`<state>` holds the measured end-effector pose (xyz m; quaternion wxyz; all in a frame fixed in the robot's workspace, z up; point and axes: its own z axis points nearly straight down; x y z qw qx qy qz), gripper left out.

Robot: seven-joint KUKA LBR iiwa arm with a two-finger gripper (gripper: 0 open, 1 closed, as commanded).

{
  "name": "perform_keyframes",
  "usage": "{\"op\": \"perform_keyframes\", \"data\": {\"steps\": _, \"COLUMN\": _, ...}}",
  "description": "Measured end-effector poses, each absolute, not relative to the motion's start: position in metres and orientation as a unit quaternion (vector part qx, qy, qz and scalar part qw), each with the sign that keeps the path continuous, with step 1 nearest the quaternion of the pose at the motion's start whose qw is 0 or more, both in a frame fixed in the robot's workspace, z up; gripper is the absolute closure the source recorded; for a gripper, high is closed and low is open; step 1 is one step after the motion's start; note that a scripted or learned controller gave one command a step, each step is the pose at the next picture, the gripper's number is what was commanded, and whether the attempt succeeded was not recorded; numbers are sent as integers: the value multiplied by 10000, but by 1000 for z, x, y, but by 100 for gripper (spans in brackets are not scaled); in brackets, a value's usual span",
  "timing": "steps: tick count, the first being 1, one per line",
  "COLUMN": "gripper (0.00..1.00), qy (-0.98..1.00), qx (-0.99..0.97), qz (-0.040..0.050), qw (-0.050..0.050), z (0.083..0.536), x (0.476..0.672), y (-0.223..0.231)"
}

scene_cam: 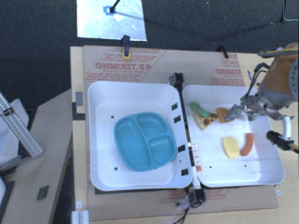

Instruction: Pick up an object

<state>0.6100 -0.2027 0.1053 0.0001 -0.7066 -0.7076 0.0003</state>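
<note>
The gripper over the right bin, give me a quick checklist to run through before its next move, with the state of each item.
1. Gripper is over the right bin: ok.
2. Gripper is near a target, the orange piece: ok.
3. Finger opening ready for a grasp: cannot tell.
4. Something already held: cannot tell.
5. Yellow piece and sausage lie apart from the gripper: ok.
6. Blue tray sits in the left bin, out of the way: ok.

dark carpet floor (37, 41), wooden bench (56, 139), metal sheet (111, 13)
</note>
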Motion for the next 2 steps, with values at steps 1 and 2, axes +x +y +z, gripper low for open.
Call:
{"op": "perform_keyframes", "data": {"steps": 1, "gripper": 0, "qy": -7078, "qx": -7064, "qz": -24, "qw": -26, "z": 91, "x": 614, "y": -203}}
{"op": "perform_keyframes", "data": {"steps": 2, "gripper": 100, "qy": -7092, "qx": -7049, "qz": -65, "qw": -75, "z": 105, "x": 618, "y": -202}}
